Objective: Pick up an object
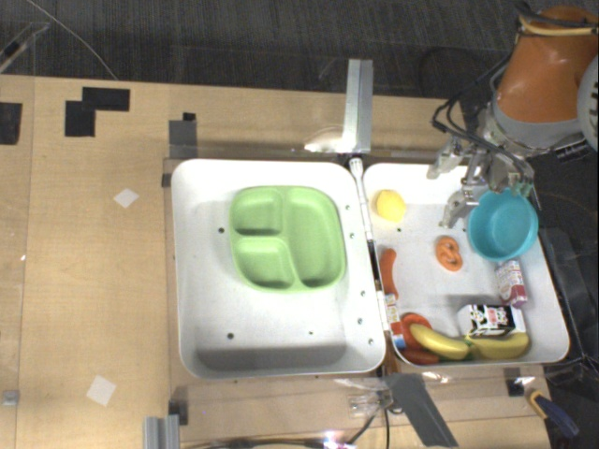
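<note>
My gripper (pixel 473 187) hangs over the far right part of the right bin (pixel 421 181), under the grey arm with its orange band. A teal bowl (pixel 504 228) sits right against its lower right side, its rim meeting the gripper body. Whether the bowl is held cannot be made out. Elsewhere in that bin are a yellow lemon (pixel 389 204), an orange toy (pixel 449 253), a red sausage-like piece (pixel 387 271), two bananas (pixel 473 345), a black-and-white carton (pixel 491 319) and a small bottle (pixel 511 282).
The left bin (pixel 201 279) holds a green divided plate (pixel 285 237). A metal post (pixel 359 106) stands behind the wall between the bins. Cables run beside the arm at the right. Wooden bench surrounds the bins.
</note>
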Robot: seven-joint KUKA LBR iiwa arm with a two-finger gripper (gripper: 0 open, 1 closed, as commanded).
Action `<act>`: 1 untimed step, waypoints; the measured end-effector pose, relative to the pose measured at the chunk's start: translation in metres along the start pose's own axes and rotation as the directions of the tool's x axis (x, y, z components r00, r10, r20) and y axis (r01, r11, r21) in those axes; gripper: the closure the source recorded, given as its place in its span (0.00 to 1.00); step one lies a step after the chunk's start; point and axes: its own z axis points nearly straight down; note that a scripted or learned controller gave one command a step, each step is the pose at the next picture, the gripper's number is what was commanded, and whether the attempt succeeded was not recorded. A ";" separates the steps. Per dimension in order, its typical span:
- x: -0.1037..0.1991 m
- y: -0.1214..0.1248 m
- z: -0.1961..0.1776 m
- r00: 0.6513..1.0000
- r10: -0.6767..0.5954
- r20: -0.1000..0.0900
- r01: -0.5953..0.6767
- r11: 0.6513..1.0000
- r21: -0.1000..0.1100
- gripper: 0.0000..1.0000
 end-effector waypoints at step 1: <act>0.055 -0.025 0.105 0.992 0.130 0.000 -0.130 0.992 0.000 0.00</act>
